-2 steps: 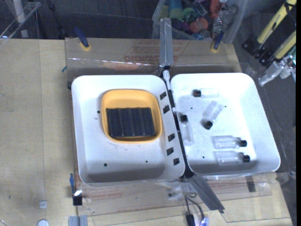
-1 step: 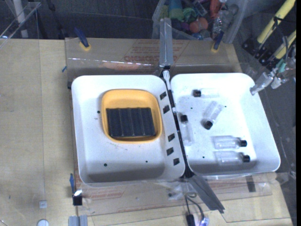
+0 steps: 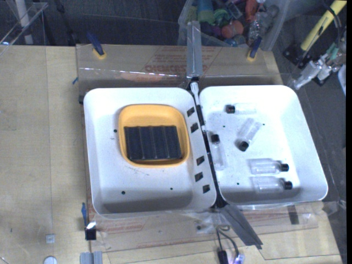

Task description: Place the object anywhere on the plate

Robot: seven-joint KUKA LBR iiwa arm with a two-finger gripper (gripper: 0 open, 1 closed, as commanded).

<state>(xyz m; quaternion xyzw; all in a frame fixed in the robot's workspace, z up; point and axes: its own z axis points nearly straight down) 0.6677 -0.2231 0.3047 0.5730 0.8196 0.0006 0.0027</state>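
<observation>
The task is at its very start: nothing has been picked up, and nothing from the right bin (image 3: 308,147) lies on the plate (image 3: 154,112). A pale jointed piece at the picture's upper right edge is probably the pincer (image 3: 314,70), though the view there is too cluttered to be sure. Whether it is spread or pressed together cannot be told, and it touches none of the task's things. The likely objects are five small clear bottles (image 3: 268,166) with black caps, lying on their sides in the right bin, below and to the left of the pincer. One lies near the bin's far edge, two near the middle, and two side by side closest to the camera. The yellow plate sits in the left bin (image 3: 102,147), further left again and well apart from the pincer, with a dark ribbed slab (image 3: 153,142) covering its middle. The next move would call for coming down over one bottle, closing across its narrow body, and carrying it over the divider (image 3: 199,147).
</observation>
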